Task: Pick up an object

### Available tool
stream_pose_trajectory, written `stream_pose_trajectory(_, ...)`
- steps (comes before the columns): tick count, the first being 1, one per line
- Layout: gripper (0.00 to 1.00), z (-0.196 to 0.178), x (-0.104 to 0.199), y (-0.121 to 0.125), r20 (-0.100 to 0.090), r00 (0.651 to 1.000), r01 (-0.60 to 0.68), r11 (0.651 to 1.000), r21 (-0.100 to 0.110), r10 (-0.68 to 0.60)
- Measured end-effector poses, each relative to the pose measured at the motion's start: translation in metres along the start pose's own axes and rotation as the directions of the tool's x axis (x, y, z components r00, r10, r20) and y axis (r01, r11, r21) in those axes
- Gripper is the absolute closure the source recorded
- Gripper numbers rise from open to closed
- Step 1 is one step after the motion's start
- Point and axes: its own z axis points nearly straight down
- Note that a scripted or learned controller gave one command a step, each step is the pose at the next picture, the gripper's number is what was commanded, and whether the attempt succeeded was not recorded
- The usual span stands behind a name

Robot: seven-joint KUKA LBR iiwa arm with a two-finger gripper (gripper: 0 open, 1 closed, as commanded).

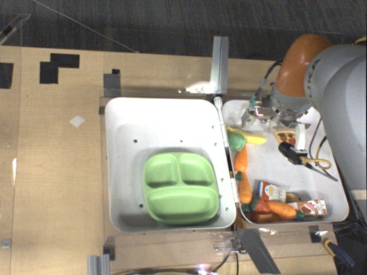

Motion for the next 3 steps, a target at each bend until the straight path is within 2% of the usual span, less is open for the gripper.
stream_pose_trajectory(1, 0.00, -0.002, -0.042, -0.048, 0.001, 1.000, 0.020, 1.000, -0.001, -0.020)
stream_pose_trajectory(2, 0.00, -0.057, 0.012, -0.034, -0.002, 0.988, 0.156, 0.988, 0.004, -0.156)
stream_pose_trajectory(3, 0.00, -0.005, 0.007, -0.107, -0.002, 0.995, 0.099, 0.995, 0.003, -0.099)
